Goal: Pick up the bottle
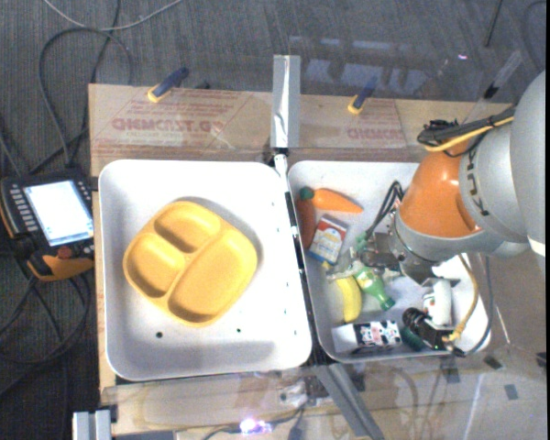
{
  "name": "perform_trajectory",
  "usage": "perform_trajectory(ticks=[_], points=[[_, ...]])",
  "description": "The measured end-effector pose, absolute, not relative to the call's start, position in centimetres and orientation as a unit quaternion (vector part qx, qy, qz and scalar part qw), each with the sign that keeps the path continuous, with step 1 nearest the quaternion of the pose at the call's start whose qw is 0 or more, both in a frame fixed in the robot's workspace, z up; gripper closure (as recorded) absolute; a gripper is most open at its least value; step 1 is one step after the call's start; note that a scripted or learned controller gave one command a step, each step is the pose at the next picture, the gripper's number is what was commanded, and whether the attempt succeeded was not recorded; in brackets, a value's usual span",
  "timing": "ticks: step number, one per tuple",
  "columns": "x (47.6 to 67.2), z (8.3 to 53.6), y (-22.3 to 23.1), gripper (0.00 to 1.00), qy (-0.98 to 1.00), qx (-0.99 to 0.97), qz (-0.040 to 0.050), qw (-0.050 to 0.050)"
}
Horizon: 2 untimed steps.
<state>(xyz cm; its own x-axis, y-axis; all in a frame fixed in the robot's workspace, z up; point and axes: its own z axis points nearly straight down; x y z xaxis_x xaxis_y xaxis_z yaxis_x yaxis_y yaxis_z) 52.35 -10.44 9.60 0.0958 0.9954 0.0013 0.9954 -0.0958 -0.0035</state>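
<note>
1. Gripper (378, 262) sits low in the right bin (323, 330), under the orange wrist band; I cannot tell its state from my feed.
2. I see the green bottle (379, 289) lying in that bin, just below the gripper and beside a banana (348, 298).
3. A carrot (335, 200) and a small carton (326, 240) lie further up the same bin.
4. The left bin (119, 346) holds a yellow divided tray (191, 261).
</note>
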Motion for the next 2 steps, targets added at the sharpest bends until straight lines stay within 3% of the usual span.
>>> perform_trajectory(ticks=[1, 2], points=[[52.3, 10.4, -10.6, 1.00, -0.672, -0.741, 0.0022, 0.002], [50.6, 18.2, -7.6, 1.00, -0.671, -0.741, 0.0018, 0.002]])
